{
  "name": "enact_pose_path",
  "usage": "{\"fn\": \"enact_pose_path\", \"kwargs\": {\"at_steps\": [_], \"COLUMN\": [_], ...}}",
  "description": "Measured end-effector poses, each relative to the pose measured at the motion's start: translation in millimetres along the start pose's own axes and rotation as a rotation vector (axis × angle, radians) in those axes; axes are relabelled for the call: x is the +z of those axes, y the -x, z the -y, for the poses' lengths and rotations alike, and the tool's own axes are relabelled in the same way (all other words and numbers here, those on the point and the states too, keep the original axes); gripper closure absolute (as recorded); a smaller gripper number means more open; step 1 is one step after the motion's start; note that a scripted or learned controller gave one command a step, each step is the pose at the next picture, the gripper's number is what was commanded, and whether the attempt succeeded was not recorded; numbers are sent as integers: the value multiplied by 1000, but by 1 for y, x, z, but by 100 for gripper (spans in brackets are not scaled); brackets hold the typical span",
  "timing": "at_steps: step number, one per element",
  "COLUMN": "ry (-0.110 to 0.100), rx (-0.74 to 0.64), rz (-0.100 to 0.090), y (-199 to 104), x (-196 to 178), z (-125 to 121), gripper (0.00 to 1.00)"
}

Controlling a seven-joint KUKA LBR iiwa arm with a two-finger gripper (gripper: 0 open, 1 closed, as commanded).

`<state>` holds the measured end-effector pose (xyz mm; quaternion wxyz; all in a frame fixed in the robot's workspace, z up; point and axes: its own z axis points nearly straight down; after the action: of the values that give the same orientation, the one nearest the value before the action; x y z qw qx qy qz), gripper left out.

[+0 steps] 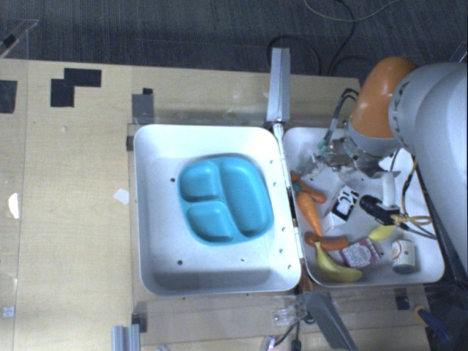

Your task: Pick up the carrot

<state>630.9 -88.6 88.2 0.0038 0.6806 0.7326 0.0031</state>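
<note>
Two white bins: left bin (146, 218) with one blue divided plate (223, 199); right bin (431, 269) with one carrot (308, 211), one banana (335, 267) (other items indistinct).

- Even, fairly bright overhead light, with a cool, slightly washed-out cast.
- The left bin (150, 218) shows a soft grey shadow along its near inside wall, and the blue tray (223, 199) carries a mild sheen without hard glare.
- The arm (431, 115) is close to the lens and looks soft and pale, its grey shell nearly blown out.
- Small things in the right bin (431, 269) are grainy and hard to read.
- The dark floor (183, 13) at the top is dim, with little detail.
- Straight bench edges bow slightly toward the frame's borders.
</note>
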Motion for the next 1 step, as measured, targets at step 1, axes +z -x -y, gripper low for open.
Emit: {"fn": "enact_pose_path", "kwargs": {"at_steps": [1], "ry": [0], "rx": [0], "rz": [0], "y": [0], "x": [0], "z": [0], "gripper": [0]}}
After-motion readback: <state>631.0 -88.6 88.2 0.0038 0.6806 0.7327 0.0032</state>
